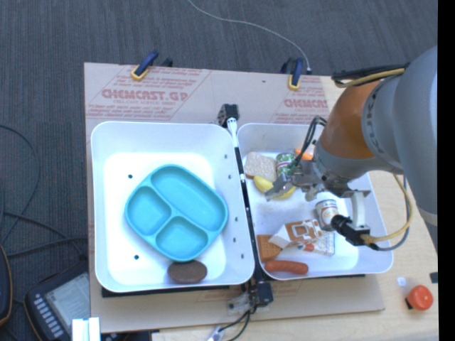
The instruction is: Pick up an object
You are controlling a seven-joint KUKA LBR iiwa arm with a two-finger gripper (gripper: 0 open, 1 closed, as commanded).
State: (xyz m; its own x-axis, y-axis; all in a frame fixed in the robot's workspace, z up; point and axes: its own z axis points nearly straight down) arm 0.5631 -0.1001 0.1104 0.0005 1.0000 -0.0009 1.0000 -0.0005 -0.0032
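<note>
My gripper [283, 187] hangs low in the right bin [378, 260], near its left side, just over a yellow fruit-like piece [263, 184]. A beige round slice [260, 165] lies just behind the fruit, and a green can [286, 161] sits beside the gripper's far side. Close to the wrist stands a small tin [327, 210]. Nearer the front lie a printed packet [311, 235], an orange wedge [267, 247] and a red sausage [286, 267]. The arm's body hides the bin's right rear part.
The left bin [99, 190] holds a blue divided plate [176, 212] and a brown oval lump [188, 271] at its front. An orange cap [421, 298] lies on the bench outside the bins. A black clip [229, 112] sits at the wall between the bins.
</note>
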